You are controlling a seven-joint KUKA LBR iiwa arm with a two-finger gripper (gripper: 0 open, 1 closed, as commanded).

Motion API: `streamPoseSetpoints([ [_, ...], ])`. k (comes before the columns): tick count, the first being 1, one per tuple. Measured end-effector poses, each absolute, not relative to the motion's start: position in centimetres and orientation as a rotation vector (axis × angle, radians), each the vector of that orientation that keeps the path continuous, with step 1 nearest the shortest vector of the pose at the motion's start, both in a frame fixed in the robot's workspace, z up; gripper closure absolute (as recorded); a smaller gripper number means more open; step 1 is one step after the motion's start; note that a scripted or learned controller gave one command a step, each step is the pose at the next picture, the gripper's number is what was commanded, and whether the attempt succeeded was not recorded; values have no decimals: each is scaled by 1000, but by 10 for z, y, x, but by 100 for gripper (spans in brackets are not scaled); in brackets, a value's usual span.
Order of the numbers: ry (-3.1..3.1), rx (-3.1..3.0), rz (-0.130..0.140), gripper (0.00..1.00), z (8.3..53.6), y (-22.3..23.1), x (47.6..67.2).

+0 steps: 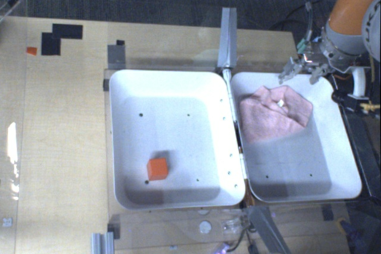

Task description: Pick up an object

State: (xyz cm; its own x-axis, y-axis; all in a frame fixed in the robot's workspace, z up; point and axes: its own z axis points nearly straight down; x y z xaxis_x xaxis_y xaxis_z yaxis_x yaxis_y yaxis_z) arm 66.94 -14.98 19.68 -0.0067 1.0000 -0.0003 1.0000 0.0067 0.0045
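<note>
Gripper (302, 70) sits at the far edge of the right bin (333, 187), just beyond the pink cloth (275, 113). The fingers (288, 73) look spread, with nothing between them; the cloth is not held.

The cloth is crumpled in the far half of the right bin, its left edge close to the wall shared with the left bin (128, 128). It has a small white spot near the top, probably a tag or fold, too small to tell.

An orange block (158, 169) lies in the left bin, near-left of centre, clear of the walls and well apart from the arm.

My read: the arm is staged over the right bin because the cloth is the closest candidate. The gripper is offset to the cloth's far-right corner, so it needs to shift in over the bulk before descending. Risk: the fingers pinch one loose fold and it slips out on lift. The block is a cleaner grasp but needs a long reach across.
</note>
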Motion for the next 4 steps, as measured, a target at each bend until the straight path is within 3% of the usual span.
streamPoseSetpoints([
  [1,2350,2070,8,0,89,-171,672],
  [3,2659,1646,13,0,91,-103,608],
  [4,2652,1641,22,100,105,-101,612],
])
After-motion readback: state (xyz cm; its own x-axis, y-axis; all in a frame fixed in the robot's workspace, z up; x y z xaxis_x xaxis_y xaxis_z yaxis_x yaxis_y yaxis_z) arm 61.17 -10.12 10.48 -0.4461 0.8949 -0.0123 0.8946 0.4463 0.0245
